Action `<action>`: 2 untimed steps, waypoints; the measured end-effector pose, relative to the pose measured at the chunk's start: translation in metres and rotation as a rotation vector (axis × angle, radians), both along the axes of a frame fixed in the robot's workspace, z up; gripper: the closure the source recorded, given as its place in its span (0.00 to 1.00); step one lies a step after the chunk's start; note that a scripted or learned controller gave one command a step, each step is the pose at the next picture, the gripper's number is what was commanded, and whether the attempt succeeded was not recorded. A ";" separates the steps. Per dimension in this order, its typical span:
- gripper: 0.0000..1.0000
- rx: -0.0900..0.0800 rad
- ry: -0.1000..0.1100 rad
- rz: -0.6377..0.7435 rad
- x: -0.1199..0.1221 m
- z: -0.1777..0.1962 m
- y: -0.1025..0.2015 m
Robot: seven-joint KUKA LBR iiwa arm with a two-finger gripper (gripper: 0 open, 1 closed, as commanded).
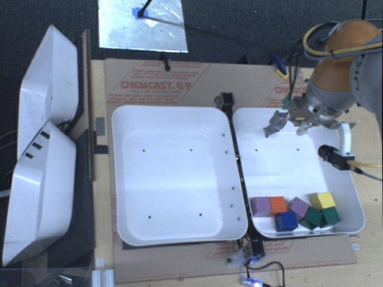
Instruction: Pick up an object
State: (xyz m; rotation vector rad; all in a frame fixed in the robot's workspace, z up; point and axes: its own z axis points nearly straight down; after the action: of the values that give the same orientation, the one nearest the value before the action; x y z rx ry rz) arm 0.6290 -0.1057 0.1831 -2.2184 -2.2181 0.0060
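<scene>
Several small blocks lie clustered along the near edge of the right bin (299, 160): a purple one (261, 205), an orange one (277, 204), a blue one (286, 220), a lilac one (298, 207), a yellow one (325, 200) and two green ones (311, 219). My gripper (289, 126) hangs over the far part of that bin, well away from the blocks. Its fingers (274, 125) stand apart, open, with nothing between them.
The left bin (173, 172) sits beside the right one, sharing a dark middle divider (236, 160). Spare white bins (42, 142) are stacked at the far left. A shiny metal sheet (142, 17) lies at the back. A black fitting (331, 154) juts over the right bin's right side.
</scene>
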 end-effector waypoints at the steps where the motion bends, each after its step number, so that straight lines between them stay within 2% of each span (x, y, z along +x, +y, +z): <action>1: 0.00 0.000 -0.007 0.001 0.002 0.004 0.000; 2: 0.00 0.000 -0.002 0.001 0.000 -0.056 0.007</action>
State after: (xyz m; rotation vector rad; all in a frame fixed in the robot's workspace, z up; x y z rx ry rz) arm 0.6291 -0.0987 0.1268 -2.2181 -2.2207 0.0033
